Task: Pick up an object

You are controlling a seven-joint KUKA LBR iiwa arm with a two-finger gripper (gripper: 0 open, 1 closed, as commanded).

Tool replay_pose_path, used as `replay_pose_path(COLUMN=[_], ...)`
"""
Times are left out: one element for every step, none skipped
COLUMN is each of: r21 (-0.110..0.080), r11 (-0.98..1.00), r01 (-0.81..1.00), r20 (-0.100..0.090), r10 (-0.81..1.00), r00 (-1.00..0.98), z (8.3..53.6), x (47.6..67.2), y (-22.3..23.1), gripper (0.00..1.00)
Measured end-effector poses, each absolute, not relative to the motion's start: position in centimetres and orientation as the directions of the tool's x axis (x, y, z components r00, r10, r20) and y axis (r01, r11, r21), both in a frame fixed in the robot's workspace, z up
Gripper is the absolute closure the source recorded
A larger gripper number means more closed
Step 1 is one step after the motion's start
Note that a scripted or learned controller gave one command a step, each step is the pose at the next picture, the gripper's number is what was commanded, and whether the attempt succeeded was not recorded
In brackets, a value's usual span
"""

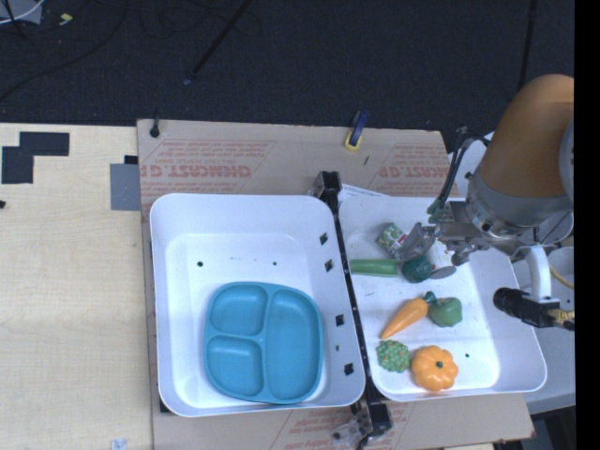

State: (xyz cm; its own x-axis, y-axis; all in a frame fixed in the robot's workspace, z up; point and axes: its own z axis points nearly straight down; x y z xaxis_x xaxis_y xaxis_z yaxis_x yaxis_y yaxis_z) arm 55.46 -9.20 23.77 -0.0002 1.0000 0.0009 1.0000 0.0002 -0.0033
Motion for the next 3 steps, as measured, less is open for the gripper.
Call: replay_pose_path(r21=[-0.008, -0.007, -0.008], r11=[0.000, 0.000, 0.000], r01=[1.000, 1.000, 1.000], r20=[0.001, 0.002, 0.002], r10=[1.000, 1.000, 1.000], r00=[0.000, 0.000, 0.000], z=[18.6, 14.1, 8.7], x=[55.2, 55.7, 55.6], y=[-10.1, -9.7, -9.5], gripper=[0.00, 0.00, 0.00])
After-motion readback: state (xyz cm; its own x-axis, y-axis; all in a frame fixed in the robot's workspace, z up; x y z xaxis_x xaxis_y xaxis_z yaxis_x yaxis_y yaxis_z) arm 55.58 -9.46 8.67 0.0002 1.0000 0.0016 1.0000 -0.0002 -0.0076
